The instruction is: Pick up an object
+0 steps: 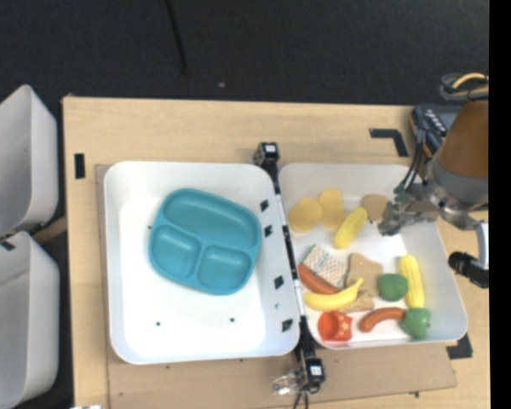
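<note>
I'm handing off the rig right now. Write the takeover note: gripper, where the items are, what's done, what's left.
Gripper: low over the right bin, upper area, beside the yellow corn piece; nothing seen held.
Items: toy food all in the right bin, including banana, tomato, sausage, corn cob. Blue divided plate sits in the left bin.
Done: approach only.
Left: grasp and lift one object.

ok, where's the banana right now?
The banana lies in the right bin, near its left wall toward the front, just below the checkered sandwich and above the tomato.
</note>
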`<state>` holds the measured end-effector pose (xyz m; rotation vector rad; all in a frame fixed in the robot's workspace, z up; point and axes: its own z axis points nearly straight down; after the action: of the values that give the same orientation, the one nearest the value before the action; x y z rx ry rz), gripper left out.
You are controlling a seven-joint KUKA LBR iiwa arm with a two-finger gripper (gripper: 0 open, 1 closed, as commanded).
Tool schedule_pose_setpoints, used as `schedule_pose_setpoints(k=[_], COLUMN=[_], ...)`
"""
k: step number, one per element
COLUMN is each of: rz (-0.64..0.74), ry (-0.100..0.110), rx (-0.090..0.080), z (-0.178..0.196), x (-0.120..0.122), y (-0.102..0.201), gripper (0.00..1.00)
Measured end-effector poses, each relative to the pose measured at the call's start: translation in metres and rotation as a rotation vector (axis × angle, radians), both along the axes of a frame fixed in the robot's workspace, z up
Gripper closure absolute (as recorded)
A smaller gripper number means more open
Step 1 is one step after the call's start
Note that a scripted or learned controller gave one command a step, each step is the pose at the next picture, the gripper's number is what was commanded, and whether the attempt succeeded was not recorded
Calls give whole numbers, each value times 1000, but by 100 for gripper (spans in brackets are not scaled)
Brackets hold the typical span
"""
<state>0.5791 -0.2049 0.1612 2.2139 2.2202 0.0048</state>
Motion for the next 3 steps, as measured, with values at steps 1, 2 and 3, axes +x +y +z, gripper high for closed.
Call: schedule_pose_setpoints(k=[1,2,3], rz=[-1,0,4], ry=[0,1,6], rx=[-1,-1,3], z=[45,83,90], x=[-1,1,-11], y=[-5,-7,52], gripper=[100,100,100])
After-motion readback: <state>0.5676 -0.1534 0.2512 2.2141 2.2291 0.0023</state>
